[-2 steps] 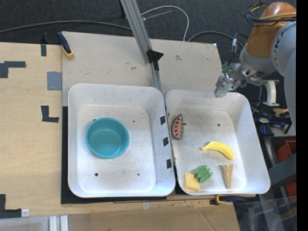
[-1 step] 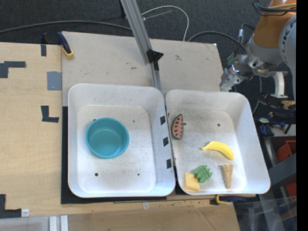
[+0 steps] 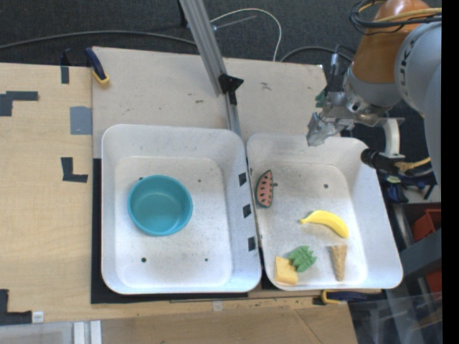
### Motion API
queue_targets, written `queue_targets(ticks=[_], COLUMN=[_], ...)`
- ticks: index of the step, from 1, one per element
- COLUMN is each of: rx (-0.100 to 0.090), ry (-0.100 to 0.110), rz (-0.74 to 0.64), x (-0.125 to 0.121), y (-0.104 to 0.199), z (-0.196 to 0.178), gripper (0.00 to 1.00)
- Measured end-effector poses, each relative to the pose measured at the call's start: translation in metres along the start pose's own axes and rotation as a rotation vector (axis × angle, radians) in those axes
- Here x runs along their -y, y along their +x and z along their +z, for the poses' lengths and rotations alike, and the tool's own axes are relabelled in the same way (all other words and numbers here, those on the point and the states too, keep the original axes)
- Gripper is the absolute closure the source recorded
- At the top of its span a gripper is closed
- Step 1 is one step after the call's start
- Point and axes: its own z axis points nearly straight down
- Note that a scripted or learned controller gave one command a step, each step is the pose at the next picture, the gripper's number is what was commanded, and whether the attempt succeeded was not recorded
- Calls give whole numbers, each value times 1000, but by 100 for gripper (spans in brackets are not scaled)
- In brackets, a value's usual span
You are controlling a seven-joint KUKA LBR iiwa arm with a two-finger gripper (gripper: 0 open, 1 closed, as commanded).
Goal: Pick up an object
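My gripper (image 3: 316,136) hangs over the far rim of the right bin (image 3: 373,192), above its back edge, with nothing seen between its fingers. In that bin lie a watermelon slice (image 3: 265,188) against the left wall, a yellow banana (image 3: 326,222) near the middle, a green leafy toy (image 3: 303,257), a yellow cheese wedge (image 3: 285,271) and an ice-cream cone (image 3: 338,261) at the front. A teal bowl (image 3: 160,205) sits in the left bin (image 3: 115,149).
A slanted metal pole (image 3: 208,45) with a black clamp rises behind the bins. Cables trail along the back of the bench. A yellow-tipped clamp (image 3: 97,67) sits at the far left corner of the board.
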Motion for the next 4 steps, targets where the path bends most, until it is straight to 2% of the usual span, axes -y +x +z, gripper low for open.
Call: queue_targets(ticks=[1, 4], rx=[0, -2], ry=[1, 0], rz=[0, -3], x=[19, 84], y=[43, 204], z=[6, -28], gripper=[100, 100])
